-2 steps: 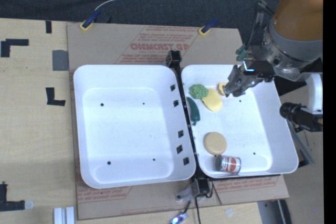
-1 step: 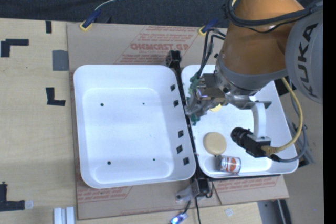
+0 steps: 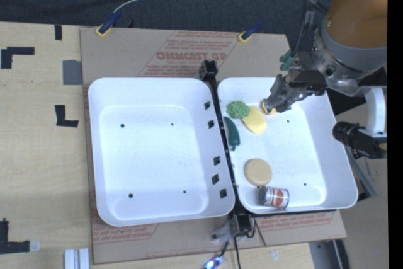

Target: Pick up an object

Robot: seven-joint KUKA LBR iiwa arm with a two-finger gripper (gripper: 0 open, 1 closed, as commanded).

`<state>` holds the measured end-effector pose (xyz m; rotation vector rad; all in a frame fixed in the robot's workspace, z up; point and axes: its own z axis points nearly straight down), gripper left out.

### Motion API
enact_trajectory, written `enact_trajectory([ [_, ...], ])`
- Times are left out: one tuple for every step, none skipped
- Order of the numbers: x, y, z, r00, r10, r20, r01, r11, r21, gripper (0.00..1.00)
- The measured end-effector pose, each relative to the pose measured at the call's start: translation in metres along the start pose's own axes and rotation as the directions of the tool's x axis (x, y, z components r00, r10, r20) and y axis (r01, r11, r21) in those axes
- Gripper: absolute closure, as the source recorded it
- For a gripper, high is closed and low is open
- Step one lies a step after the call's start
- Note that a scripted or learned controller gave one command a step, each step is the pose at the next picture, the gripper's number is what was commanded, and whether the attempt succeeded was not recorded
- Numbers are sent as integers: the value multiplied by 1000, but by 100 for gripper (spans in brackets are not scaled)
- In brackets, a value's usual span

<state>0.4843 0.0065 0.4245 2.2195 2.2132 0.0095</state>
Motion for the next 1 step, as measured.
enact_trajectory([
  [27, 20, 147, 1000, -5, 1, 5, 1000, 25, 100],
])
